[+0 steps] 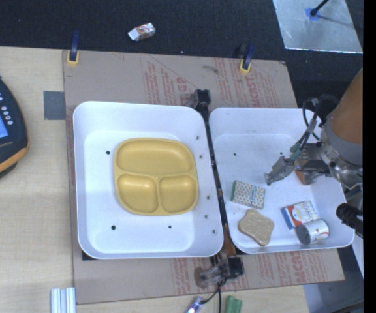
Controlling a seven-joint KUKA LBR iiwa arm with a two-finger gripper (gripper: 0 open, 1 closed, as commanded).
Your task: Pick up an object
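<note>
Reaching in over the right bin (240,119), the gripper (281,172) hangs low above that bin's floor with its dark fingers pointing toward the left bin (83,175); whether those fingers are parted or closed cannot be told, and nothing is seen between them; a small orange-brown object (303,175) lies just beside the gripper, on the side away from the left bin, partly hidden by the wrist; taking the right bin as the landmark, a square pale-green patterned packet (248,193) lies near its middle, toward the divider between the two bins; a tan, bread-shaped piece (256,227) with a speckled surface sits at its near edge, just below the packet; a small white box with red and blue print (298,213) rests toward its near outer corner, and a short silvery cylinder (313,231) lies touching that box on the near side; beside the right bin, the left bin holds a yellow three-compartment tray (155,175) at its centre; both bins sit on a cardboard sheet (142,77) on the bench (25,240).
</note>
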